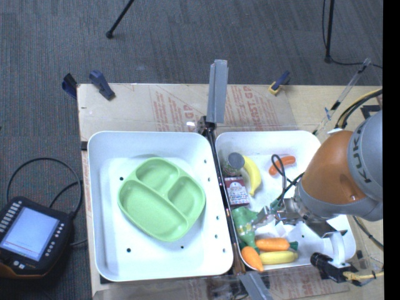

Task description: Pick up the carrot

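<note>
Orange and tapered: carrot (272,244), near the front edge of the right bin (312,137), long axis running roughly along that edge, green top toward the right. Touching a yellow piece (279,257) on its front-edge side. Just beside a second orange tapered piece (252,259), tucked in the front left corner. Leafy green toy (245,220) close by, toward the left wall. Just behind the carrot, toward the bin's middle: gripper (276,212), nothing visibly held, opening impossible to tell. Judged next: a short drop toward the front edge, closing across the carrot's narrow width.
</note>
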Motion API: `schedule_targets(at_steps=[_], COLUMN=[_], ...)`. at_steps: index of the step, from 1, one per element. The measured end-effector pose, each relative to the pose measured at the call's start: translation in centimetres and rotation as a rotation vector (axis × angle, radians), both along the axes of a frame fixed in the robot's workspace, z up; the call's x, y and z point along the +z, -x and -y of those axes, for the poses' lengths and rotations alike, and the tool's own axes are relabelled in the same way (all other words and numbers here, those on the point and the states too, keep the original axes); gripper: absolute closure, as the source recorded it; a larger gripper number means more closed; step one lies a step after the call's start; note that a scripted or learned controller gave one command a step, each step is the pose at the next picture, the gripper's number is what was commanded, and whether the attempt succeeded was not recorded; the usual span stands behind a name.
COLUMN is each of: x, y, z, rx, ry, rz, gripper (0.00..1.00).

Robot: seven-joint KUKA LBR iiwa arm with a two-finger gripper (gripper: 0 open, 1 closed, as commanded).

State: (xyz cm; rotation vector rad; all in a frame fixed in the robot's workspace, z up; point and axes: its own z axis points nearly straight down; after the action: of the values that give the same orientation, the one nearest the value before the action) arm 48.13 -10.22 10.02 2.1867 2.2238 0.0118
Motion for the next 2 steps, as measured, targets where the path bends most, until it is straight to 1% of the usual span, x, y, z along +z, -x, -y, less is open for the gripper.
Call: schedule_targets(at_steps=[1, 2], x=[0.0, 8.4], y=[-0.3, -3.9], z=[-0.4, 2.7], rx=[0.306, 0.162], ry=[0.023, -0.011], rz=[0.008, -0.031], gripper=[0.00, 0.00])
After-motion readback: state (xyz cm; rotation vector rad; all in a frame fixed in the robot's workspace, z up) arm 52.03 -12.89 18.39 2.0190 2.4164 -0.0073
